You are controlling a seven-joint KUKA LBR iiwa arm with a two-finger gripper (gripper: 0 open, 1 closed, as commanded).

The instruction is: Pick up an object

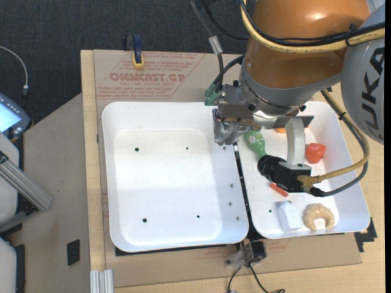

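Two shallow white bins side by side on a bench; the left bin [122,127] offers open room. Over the shared rim hangs the gripper [227,133], its opening impossible to judge and nothing visibly held. In the crowded right bin [351,191] lie a green object [256,143], a red piece [315,152] and a croissant-shaped toy [320,216], probably light and stiff, best pinched across its middle

Flat brown cardboard sheet with red printed lettering [146,72] lying under both bins, blue-and-yellow clamp [137,50] gripping its far edge, dark carpeted floor [73,17] beyond, thin grey cable [18,63] curling at far left, glowing blue screen [9,116] at the left edge
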